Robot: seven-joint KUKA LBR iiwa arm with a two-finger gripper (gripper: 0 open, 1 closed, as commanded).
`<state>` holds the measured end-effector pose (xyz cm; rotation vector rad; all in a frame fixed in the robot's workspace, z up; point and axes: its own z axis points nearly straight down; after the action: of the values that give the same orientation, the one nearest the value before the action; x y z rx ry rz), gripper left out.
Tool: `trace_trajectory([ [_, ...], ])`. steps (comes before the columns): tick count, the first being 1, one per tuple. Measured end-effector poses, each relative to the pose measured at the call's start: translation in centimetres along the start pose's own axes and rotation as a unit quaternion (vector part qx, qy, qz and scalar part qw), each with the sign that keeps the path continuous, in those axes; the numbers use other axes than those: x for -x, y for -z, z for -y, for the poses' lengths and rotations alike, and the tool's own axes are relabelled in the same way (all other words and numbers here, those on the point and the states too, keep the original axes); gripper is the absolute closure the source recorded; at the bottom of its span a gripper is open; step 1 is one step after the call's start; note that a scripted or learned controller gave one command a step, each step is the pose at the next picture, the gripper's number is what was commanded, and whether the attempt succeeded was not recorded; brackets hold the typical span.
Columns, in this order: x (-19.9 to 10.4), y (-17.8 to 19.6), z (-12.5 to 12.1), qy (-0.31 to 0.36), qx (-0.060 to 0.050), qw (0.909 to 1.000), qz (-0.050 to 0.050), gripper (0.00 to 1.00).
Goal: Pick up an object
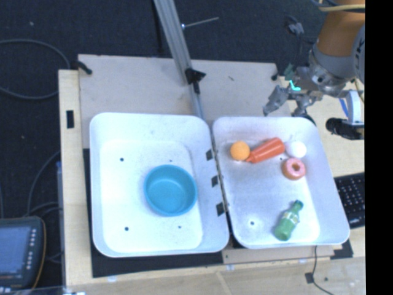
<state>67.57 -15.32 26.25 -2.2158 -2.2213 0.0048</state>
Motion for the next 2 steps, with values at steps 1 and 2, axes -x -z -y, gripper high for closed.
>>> trace_trajectory([
  [1, 0.0, 0.4, -0.1, 0.000, 0.004, 1.0000, 0.001, 0.00],
  [2, -0.6, -5.4, -0.1, 0.001, 0.002, 1.0000, 0.002, 0.00],
])
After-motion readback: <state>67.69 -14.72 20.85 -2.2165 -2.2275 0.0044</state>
